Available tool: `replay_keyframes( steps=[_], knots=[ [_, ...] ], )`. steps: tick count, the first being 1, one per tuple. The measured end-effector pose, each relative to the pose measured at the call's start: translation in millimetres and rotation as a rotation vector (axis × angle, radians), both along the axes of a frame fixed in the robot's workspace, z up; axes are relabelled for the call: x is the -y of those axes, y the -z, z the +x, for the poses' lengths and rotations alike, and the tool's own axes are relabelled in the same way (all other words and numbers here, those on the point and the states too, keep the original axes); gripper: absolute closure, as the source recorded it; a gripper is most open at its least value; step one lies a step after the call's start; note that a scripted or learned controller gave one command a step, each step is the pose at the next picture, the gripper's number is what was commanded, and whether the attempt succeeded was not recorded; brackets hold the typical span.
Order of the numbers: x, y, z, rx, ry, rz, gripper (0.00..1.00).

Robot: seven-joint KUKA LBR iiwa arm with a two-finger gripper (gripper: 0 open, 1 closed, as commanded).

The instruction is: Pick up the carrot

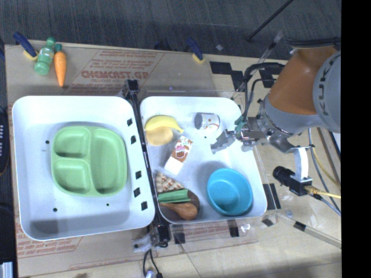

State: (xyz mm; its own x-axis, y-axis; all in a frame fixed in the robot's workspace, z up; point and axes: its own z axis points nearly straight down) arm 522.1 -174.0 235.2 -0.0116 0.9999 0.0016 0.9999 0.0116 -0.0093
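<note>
— Where is the carrot found?

— The small orange plastic carrot (pixel 59 67) with a green top is seen outside both bins, on the brown cardboard-covered worktop (pixel 104 68) at the far left corner. It is laid just beside a green toy bottle-like piece (pixel 44 58), with a blue clamp (pixel 24 44) near them.

— What is placed closest to it?

— The left white bin (pixel 23 155) is set just below it, and a light green divided plate (pixel 90 160) is held in that bin.

— And the right white bin (pixel 249 155)?

— A yellow toy banana (pixel 159 128), a small white carton with a red print (pixel 180 155), a grey and white can on its side (pixel 207 121), a round blue bowl (pixel 229 191) and a brown dish of toy food (pixel 177 200) are contained there.

— Where is the arm seen?

— The grey arm with the orange band (pixel 295 91) is reached in from the right, and the jaws (pixel 222 141) are hung over the right bin, between the can and the bowl, well apart from the carrot.

— Are the jaws parted?

— It cannot be told from this view. Nothing is seen gripped between them.
</note>
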Motion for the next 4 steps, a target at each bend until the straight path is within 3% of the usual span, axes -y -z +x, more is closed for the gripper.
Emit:
replay_keyframes(
  steps=[1,2,3,4],
  knots=[
    [-70.3,15.1,-46.2,-0.002,-0.090,0.000,0.00],
    [-78.8,139.5,-42.4,0.013,-0.478,0.000,0.00],
    [-48.7,69.0,-0.6,0.011,-0.454,-0.003,0.00],
    [-118.2,42.1,71.1,0.007,-0.344,0.000,0.00]
  ],
)
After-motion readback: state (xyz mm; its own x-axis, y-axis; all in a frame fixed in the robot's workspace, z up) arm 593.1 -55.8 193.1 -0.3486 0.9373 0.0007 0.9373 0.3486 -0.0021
